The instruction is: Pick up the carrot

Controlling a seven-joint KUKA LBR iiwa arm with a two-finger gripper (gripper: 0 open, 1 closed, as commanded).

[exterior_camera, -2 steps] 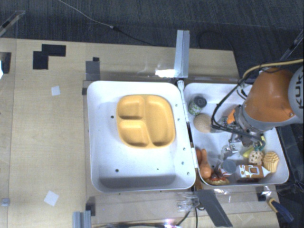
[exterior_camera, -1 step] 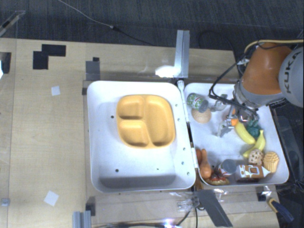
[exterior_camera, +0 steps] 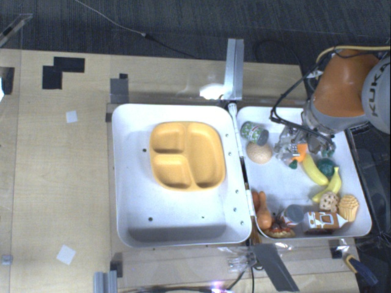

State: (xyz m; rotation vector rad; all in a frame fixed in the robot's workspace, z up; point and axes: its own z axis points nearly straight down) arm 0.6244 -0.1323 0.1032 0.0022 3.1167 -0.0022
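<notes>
Against the right bin's (exterior_camera: 360, 224) near-left corner lies the carrot (exterior_camera: 263, 211), unlifted; your pincer (exterior_camera: 295, 153) hangs over the bin's middle, well apart from it, grip state untellable.

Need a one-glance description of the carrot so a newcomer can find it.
Go to the right-hand white bin, then down to its lower left corner beside the wall shared with the other bin. The carrot lies there: a slim orange taper running along that wall. The nearby bananas are yellow and curved, and sit further right.
</notes>
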